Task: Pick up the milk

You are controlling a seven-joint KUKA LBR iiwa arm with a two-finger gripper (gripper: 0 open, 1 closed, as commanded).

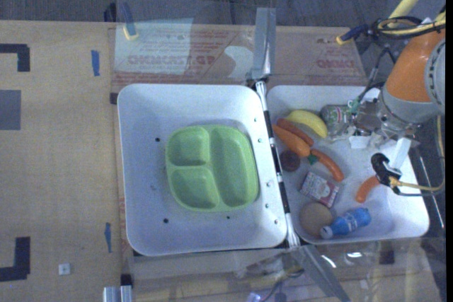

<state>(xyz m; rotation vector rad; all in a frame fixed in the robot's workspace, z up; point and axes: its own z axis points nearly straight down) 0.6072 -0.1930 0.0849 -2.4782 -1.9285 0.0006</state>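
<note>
Over the right bin [417,223], the pincer [354,125] hovers (grip unreadable) well apart from the milk [320,188].

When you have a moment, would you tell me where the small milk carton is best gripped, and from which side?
The milk carton lies flat in the right bin, slightly tilted. I would probably come straight down and pinch across its two long edges at mid-body. A carrot lies near its upper edge and a round brown item sits just below, so the side edges look freest.
</note>
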